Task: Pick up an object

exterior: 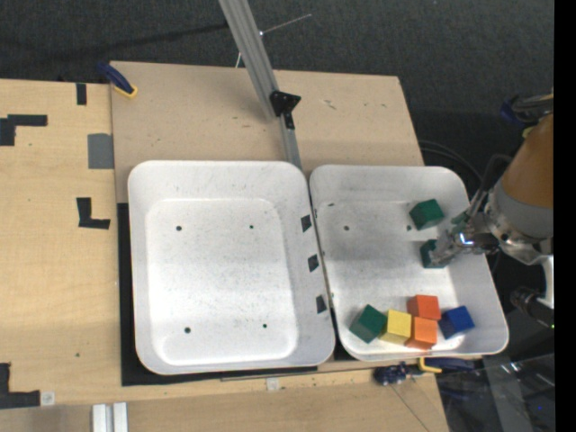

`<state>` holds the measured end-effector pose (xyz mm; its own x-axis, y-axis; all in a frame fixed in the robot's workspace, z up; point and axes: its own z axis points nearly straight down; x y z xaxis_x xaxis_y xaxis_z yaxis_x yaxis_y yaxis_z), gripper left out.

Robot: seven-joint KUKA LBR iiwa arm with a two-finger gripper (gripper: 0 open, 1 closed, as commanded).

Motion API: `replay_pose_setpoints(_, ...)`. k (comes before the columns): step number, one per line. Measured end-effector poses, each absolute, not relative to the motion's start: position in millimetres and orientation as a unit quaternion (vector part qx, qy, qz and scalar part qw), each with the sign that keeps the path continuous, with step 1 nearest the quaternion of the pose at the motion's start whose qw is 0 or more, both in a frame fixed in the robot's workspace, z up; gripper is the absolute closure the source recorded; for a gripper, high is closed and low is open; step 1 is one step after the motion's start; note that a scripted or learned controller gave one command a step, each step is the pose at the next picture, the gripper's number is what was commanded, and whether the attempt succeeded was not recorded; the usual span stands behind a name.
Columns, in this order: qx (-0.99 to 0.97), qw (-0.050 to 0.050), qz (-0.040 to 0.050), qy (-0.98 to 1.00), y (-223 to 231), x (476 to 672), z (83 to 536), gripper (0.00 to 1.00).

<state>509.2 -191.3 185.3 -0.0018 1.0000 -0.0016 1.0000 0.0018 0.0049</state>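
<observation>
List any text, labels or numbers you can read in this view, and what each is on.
None: no readable words, numbers or brand marks.
Black tape shapes on the bench are plain marks, not letters.
The blocks, such as the green block, and the right bin bear no print.

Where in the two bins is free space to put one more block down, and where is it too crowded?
The left bin has a bare floor from wall to wall. In the right bin, the left half is bare. It is crowded at the near edge, where the green cube, yellow cube, orange cubes and blue cube cluster, and near the gripper.
</observation>
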Motion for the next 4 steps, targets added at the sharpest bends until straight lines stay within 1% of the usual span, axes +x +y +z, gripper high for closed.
replay_pose_setpoints(1, 0.706, 0.002, 0.0015, 0.708, -180, 510.9, 240, 1.00)
replay_pose_setpoints(2, 0.706, 0.002, 0.0009, 0.708, -180, 512.1, 283, 1.00)
replay_pose_setpoints(3, 0.705, 0.000, 0.0004, 0.709, -133, 534.5, 286, 1.00)
replay_pose_setpoints(4, 0.705, 0.000, 0.0001, 0.709, -87, 557.0, 287, 1.00)
